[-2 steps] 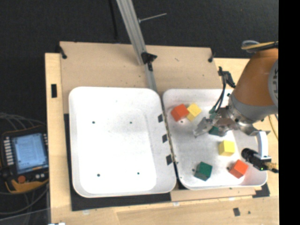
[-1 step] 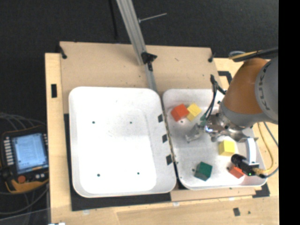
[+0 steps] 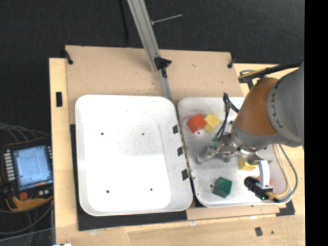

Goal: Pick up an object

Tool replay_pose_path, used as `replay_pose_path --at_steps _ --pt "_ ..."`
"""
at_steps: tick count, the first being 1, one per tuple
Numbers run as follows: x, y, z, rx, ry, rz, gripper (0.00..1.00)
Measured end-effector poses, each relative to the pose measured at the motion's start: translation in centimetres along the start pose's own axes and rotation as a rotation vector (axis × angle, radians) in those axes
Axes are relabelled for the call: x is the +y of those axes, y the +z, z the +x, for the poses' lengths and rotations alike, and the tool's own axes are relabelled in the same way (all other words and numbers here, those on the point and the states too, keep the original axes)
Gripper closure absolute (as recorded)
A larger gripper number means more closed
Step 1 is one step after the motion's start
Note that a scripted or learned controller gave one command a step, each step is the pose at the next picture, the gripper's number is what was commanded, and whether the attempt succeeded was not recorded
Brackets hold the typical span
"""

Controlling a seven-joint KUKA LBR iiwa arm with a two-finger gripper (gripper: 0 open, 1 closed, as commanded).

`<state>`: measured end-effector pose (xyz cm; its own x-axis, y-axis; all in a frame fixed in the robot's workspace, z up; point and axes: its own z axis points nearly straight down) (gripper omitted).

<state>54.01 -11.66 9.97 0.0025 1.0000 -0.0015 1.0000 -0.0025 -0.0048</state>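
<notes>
The right bin (image 3: 201, 198) holds a red block (image 3: 196, 123) and a yellow block (image 3: 211, 121) side by side near its far left corner. A green block (image 3: 222, 186) lies near its front edge. A second small yellow piece (image 3: 247, 164) peeks out beside the wrist. My gripper (image 3: 211, 151) hangs low over the middle of this bin, below the red and yellow blocks and above the green one. Nothing shows between its metal parts.
The left bin (image 3: 128, 152) stands beside the right one, sharing a middle wall. A slanted metal pole (image 3: 148, 35) rises from the bench's back. The grey and orange arm (image 3: 266, 114) covers the right bin's right side. A tablet (image 3: 28, 168) sits off the bench at left.
</notes>
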Motion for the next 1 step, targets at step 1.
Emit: replay_pose_path --at_steps 1 --pt "0.25 -1.38 0.09 0.003 0.005 -0.010 1.00"
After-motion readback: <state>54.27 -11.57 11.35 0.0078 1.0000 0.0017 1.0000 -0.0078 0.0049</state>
